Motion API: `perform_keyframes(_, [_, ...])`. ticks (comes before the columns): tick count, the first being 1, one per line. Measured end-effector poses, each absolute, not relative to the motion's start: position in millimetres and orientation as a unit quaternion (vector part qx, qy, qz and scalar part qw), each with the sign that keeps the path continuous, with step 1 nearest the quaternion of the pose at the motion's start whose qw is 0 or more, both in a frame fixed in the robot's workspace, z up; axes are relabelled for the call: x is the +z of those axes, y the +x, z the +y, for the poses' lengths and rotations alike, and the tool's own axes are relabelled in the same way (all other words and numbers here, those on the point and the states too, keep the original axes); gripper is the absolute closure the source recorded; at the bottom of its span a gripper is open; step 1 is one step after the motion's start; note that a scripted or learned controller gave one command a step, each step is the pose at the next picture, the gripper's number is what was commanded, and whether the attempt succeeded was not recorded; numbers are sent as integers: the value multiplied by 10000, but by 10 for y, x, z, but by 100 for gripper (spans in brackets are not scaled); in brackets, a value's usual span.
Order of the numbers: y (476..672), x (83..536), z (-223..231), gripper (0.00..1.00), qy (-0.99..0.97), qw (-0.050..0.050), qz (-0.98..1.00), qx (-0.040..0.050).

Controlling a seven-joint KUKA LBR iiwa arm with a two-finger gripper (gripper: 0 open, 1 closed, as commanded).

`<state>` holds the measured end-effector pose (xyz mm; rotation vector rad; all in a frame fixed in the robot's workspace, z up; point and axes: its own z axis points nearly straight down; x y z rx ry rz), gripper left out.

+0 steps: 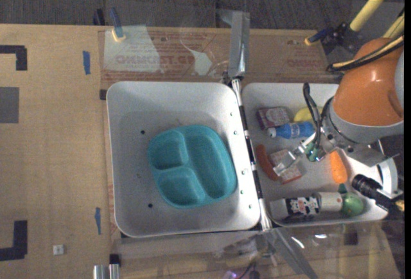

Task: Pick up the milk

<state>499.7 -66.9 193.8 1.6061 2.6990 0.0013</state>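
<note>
The milk [311, 205] lies ungrasped in the right bin [280, 94]; the tool [307, 152] hovers nearby, its state unclear.

We count two white bins [122, 162]; one teal divided tray [191, 166]; two bottles [290, 131]; one carrot [338, 167]; one hot dog [264, 162]; two small packets [273, 117].
</note>
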Motion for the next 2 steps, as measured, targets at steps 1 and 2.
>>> perform_keyframes(1, [4894,3031,-1295,0,4985,21,8669,4])
perform_keyframes(2, [4908,3138,-1298,100,4983,49,8670,9])
